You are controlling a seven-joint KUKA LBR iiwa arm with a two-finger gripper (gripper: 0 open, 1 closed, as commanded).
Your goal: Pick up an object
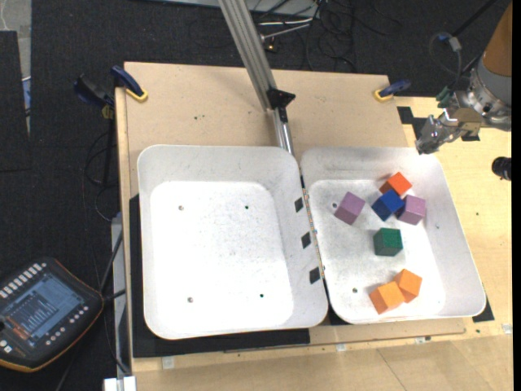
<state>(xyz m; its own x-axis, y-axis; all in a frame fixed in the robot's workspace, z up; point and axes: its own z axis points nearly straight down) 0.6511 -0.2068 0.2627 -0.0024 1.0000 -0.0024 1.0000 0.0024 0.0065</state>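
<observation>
Up at the far right corner of the right bin point(456, 300) hangs the tool point(429, 141), a dark, cluttered piece at the end of the grey arm point(496, 63) that comes in from the right. It sits just above the bin's back rim, clear of all the blocks, and nothing is between its tips that I can make out. Whether it is open or closed I cannot tell from this angle; it is small and dark against the counter point(203, 96).

All the blocks lie in the right bin. Toward the back is a tight cluster: an orange block point(398, 183) farthest back, a blue block point(387, 204) just in front of it and touching, and a purple block point(413, 209) pressed against the blue one's right side. A second purple block point(350, 208) stands alone to the left of them, a little apart. A dark green block point(388, 241) rests by itself near the middle of the bin. Closer to the front edge, two more orange blocks point(396, 290) sit touching each other, the right one slightly farther back. Each is a small, plain-coloured cube with clean edges, several turned at an angle.

The left bin point(163, 218) is white and lightly speckled. A handheld control pad point(41, 312) lies off the counter at the lower left.
</observation>
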